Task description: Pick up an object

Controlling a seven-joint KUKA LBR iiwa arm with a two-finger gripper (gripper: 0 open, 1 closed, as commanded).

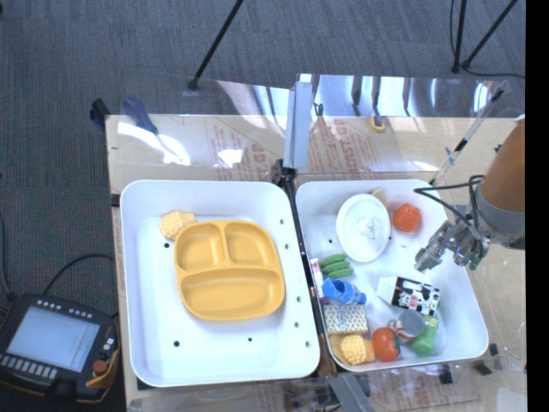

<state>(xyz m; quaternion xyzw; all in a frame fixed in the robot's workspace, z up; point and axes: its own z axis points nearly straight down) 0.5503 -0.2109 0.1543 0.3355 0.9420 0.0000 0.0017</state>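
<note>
So the pincer point(446, 254) hangs over the right-hand side of the right bin point(470, 309), coming in off the grey arm point(506, 204) at the right edge. Its fingers look spread a bit apart and there's nothing between them, just bare white bin floor underneath.

The right bin is where all the pickable stuff is. A round white lid point(364, 227) sits toward the back, with an orange-red tomato point(406, 218) just beside it on the right. A couple of green pods point(336, 266) lie near the bin's left wall, and a blue cup point(341, 292) is on its side just below them. Nearer the front edge there's a patterned sponge-looking block point(345, 319), a yellow corn piece point(355, 348), a second red tomato point(385, 343), a grey can point(410, 324) and a green thing point(425, 340) all bunched together. A black-and-white cow-print box point(416, 295) lies just below the pincer, apart from it.

The left bin point(146, 333) holds a yellow divided plate point(228, 269), with another small yellow corn piece point(175, 223) touching its back left corner. Both bins sit side by side on the table point(197, 148).
</note>
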